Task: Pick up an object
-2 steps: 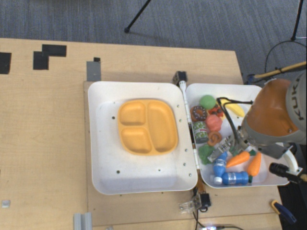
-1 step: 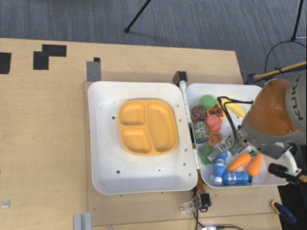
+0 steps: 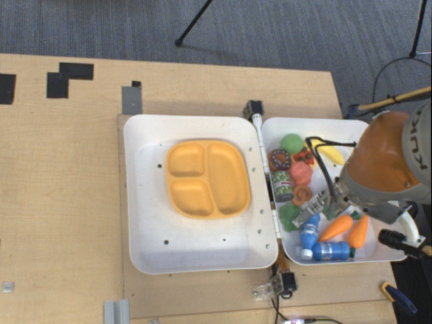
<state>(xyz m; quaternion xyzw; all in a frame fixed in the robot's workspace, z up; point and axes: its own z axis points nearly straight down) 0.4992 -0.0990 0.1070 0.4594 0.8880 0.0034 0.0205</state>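
- I have the two-finger gripper (image 3: 317,208) low in the right white bin (image 3: 378,256), over the piled toys; finger state I cannot tell.
- Nearest candidate: blue plastic bottle (image 3: 308,235), front-left corner.
- Orange compartment tray (image 3: 204,179) sits mid left bin.

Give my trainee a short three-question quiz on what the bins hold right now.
1. True or false: the yellow divided plate lies in the left bin.
2. Which bin has the arm reached over? A) left B) right
3. Fill in: two orange ___ lie near the right bin's front edge, beside a blue bottle.

Key: 1 true; 2 B; 3 carrots.
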